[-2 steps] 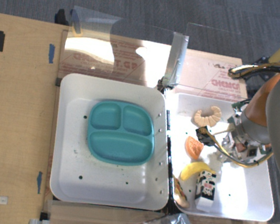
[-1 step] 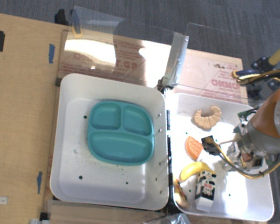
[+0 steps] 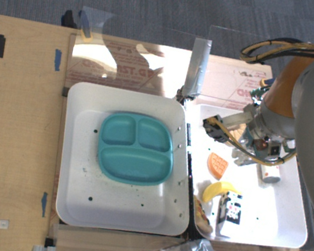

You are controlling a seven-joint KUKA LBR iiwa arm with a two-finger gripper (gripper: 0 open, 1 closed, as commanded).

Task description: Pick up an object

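I note a smooth teal divided plate (image 3: 136, 148) with three compartments, lying flat in the middle of the left bin (image 3: 67, 196). In the right bin (image 3: 283, 226) lie an orange waffle-textured piece (image 3: 218, 165), a curved yellow banana (image 3: 216, 190) just below it, and a black-and-white boxy item (image 3: 230, 209) touching the banana. A small pale cylinder (image 3: 269, 175) lies just under the wrist. The arm (image 3: 306, 87) reaches in from the right over that bin's far half, and the gripper (image 3: 259, 146) hangs above the floor there; whether the claw is open or closed I cannot tell. Bare floor shows along the bin's right side.
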